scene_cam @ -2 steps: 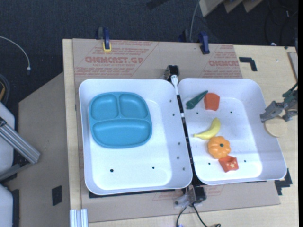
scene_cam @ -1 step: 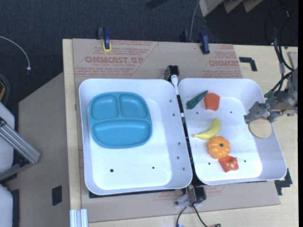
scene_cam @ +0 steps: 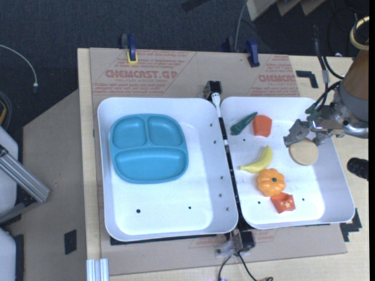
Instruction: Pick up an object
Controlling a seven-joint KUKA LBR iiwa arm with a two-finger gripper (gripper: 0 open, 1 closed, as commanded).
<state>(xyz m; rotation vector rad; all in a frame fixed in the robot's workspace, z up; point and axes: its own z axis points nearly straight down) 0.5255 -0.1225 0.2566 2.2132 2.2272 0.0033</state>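
1. The gripper sits over the right bin, near its far right side, with the arm coming in from the right edge of the view.
2. Whether the gripper is released or clenched cannot be told; nothing can be seen held in it.
3. Directly below the gripper, on its near side, lies a tan round disc flat on the bin floor. The gripper's dark tip overlaps the disc's upper edge in this view; contact cannot be confirmed.
4. To the gripper's left, well apart: an orange-red block and, just beyond that, a dark green pepper-shaped piece lying slanted, the two nearly touching.
5. Lower left of the gripper: a yellow banana, curved, with its tip pointing toward the divider.
6. Just below the banana, an orange pumpkin-like piece, and touching it on the near side a small red piece.
7. Nothing stands between the gripper and the disc; the other items all lie to the left and nearer the camera.
8. Far to the gripper's left, across the divider, the left bin holds a blue compartment plate, lying flat toward its far left.
9. Cables hang above and behind the gripper at the upper right.
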